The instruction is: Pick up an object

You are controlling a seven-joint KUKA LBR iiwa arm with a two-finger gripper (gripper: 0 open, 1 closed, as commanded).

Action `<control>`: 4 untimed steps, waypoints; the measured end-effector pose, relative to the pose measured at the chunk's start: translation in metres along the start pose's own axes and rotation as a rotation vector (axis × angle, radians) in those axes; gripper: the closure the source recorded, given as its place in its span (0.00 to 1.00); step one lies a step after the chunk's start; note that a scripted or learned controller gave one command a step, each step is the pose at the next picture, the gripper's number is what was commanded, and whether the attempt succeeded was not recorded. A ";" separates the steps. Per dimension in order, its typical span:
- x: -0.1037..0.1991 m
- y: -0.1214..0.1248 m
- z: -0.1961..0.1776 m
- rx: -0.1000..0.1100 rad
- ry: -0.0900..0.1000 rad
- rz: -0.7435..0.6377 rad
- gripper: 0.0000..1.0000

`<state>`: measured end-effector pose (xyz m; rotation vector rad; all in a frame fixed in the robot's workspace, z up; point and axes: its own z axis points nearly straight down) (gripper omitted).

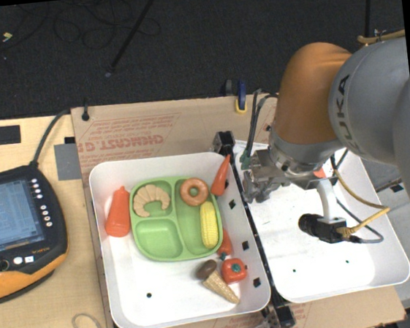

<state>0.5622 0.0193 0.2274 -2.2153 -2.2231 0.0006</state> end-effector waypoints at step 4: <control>0.009 0.005 0.008 0.002 -0.003 0.004 1.00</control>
